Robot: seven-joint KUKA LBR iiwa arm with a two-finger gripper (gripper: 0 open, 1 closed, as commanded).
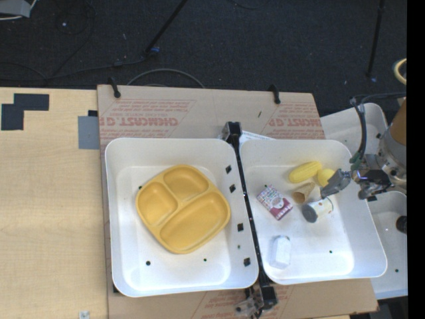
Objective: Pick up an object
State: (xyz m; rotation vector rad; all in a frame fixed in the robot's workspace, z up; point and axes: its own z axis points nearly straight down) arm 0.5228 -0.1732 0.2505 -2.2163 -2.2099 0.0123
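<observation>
My gripper point(352, 185) hangs at the right rim of the right bin point(364, 261), open, with nothing between its fingers. One grey finger point(335, 182) reaches over the bin just above a small white cylinder with a grey end point(318, 209). Close by on its left lie a yellow corn-like piece point(304, 172), a smaller yellow piece point(326, 176) and a tan bit point(303, 193). A red and white packet point(274, 201) lies near the bin's middle. A white rounded object point(281, 251) rests near the front.
The left bin point(126, 258) holds a yellow divided plate point(182, 208). A black divider point(242, 211) runs between the two bins. Cardboard point(199, 115) lies under both bins, and a wooden bench top point(46, 211) stretches to the left.
</observation>
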